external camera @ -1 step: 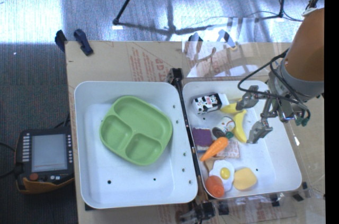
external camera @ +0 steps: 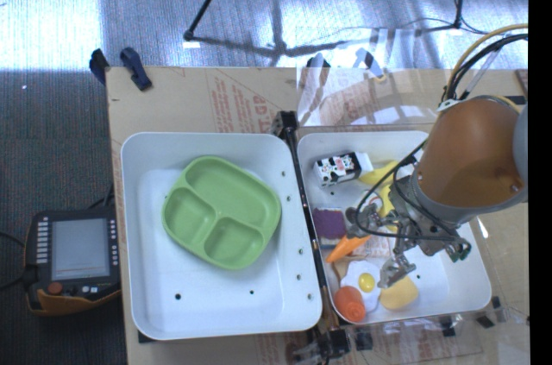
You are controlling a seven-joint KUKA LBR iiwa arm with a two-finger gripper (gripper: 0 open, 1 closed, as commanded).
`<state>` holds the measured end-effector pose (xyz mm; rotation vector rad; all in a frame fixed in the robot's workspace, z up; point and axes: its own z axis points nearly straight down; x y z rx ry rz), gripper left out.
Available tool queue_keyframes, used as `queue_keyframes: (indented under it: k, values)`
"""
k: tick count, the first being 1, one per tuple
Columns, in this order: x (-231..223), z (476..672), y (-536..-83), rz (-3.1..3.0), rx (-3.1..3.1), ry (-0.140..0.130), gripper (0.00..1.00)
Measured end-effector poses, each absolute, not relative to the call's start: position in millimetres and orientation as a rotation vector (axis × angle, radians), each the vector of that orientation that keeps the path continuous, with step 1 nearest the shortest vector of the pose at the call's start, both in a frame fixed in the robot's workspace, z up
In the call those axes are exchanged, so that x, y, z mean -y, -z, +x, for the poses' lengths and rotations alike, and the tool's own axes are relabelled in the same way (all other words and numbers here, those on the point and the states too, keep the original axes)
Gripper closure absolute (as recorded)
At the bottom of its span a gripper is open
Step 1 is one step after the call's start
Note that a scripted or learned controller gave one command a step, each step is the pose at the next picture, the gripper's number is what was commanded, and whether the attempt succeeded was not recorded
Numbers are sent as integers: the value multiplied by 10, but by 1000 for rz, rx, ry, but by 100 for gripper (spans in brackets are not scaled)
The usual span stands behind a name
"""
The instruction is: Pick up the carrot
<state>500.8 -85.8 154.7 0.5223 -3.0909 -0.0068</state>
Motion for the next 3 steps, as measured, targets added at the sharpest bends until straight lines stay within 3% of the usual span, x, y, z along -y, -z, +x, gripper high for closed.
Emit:
queue_keyframes:
  k: [1, 2, 3]
  values:
    - [863, 4954, -879, 383, 3116, 4, 0]
    - [840, 4990, -1000, 395, 3122, 2, 100]
    - [1193, 4997, -920, 584, 3097, 6, 100]
